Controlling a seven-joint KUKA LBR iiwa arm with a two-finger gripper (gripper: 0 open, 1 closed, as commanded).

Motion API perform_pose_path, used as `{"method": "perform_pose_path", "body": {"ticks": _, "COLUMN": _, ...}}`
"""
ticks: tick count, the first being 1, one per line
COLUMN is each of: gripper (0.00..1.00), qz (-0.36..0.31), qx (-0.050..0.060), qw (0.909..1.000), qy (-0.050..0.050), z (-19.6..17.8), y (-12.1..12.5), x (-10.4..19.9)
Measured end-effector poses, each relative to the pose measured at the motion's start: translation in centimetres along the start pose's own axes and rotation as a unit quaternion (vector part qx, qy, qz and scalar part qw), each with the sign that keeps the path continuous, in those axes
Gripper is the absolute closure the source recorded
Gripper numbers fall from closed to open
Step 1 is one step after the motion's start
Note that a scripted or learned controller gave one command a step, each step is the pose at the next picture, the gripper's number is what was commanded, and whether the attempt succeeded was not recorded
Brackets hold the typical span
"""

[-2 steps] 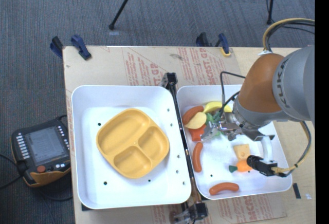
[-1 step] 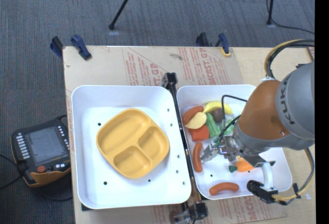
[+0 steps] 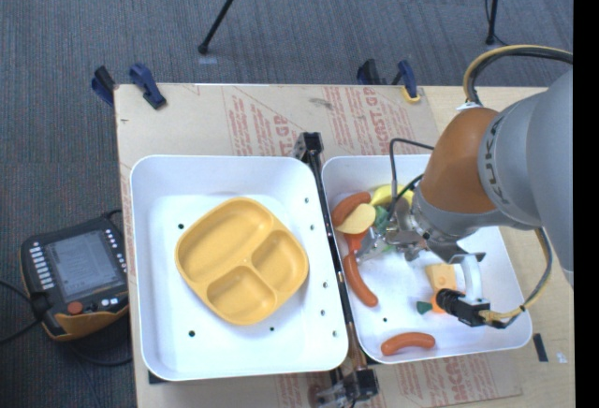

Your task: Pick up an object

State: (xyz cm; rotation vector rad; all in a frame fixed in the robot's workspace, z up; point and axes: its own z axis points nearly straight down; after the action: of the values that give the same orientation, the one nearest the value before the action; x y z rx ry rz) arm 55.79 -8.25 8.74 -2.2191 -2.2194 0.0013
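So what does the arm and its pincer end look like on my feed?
The arm is a thick grey cylinder with a rounded orange band above the wrist. A yellow-and-black cable loops over it. The pincer end is dark metal with thin black wires.

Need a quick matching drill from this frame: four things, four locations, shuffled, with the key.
Things:
1. yellow divided plate
2. gripper
3. sausage lying alone
4. handheld control unit

Places:
A. near front edge of the right bin
B. on the floor, left of the bench
C. in the left bin
D. over the food pile at the right bin's left side

Pairs: 1-C, 2-D, 3-A, 4-B
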Motion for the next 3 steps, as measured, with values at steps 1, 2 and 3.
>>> {"method": "perform_pose_path", "body": {"ticks": 1, "gripper": 0.00, "qz": 0.001, "qx": 0.001, "qw": 1.0000, "qy": 0.000, "z": 0.1, "y": -8.3, "x": -1.1}}
{"method": "perform_pose_path", "body": {"ticks": 2, "gripper": 0.00, "qz": 0.000, "qx": 0.000, "qw": 1.0000, "qy": 0.000, "z": 0.0, "y": -2.2, "x": 0.2}}
{"method": "perform_pose_path", "body": {"ticks": 3, "gripper": 0.00, "qz": 0.000, "qx": -0.001, "qw": 1.0000, "qy": 0.000, "z": 0.0, "y": 3.8, "x": -0.5}}
